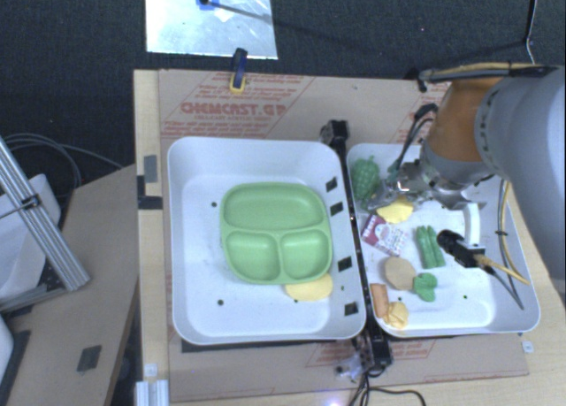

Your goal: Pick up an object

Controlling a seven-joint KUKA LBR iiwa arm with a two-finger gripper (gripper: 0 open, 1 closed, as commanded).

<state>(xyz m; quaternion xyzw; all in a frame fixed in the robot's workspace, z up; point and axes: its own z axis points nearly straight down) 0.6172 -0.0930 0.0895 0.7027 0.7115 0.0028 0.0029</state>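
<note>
The right bin holds several toy foods. A green leafy piece lies at its far left, with a yellow piece and a pink-and-white packet nearer the front. Green bean pods, a tan oval piece, a small green piece and an orange-yellow piece lie closer to the front. My gripper hangs low over the bin's far left part, between the leafy piece and the yellow piece. Nothing visible is lifted off the bin floor.
The left bin holds a green divided plate, and a flat yellow piece sits at the plate's front edge. A raised divider separates the two bins. The grey arm covers the right bin's far right corner.
</note>
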